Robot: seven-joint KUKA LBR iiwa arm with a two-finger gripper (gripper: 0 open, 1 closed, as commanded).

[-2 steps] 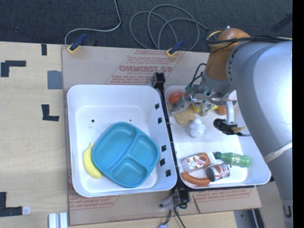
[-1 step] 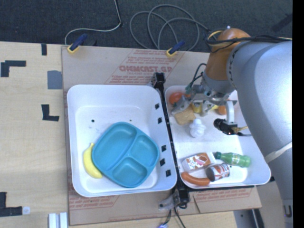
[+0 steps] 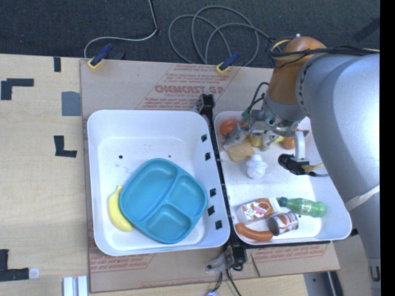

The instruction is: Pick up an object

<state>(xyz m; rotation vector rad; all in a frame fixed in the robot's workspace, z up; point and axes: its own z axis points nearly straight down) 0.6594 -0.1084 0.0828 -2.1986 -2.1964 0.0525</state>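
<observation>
My gripper (image 3: pixel 258 134) hangs low over the back of the right bin (image 3: pixel 333 190), in among a small cluster of items. A red round piece (image 3: pixel 228 127) lies just left of it. A tan chunk (image 3: pixel 240 152) and a white lumpy figure (image 3: pixel 255 166) sit right in front of it, and an orange piece (image 3: pixel 288 142) is on its right. The gripper's body hides whatever is directly beneath it.
A green bottle (image 3: pixel 303 207), a red-and-white packet (image 3: pixel 256 209), a dark can (image 3: pixel 284 222) and a hot dog (image 3: pixel 253 232) lie at the right bin's front. The left bin (image 3: pixel 102 128) holds a blue divided plate (image 3: pixel 163 199) lying over a banana (image 3: pixel 116 211).
</observation>
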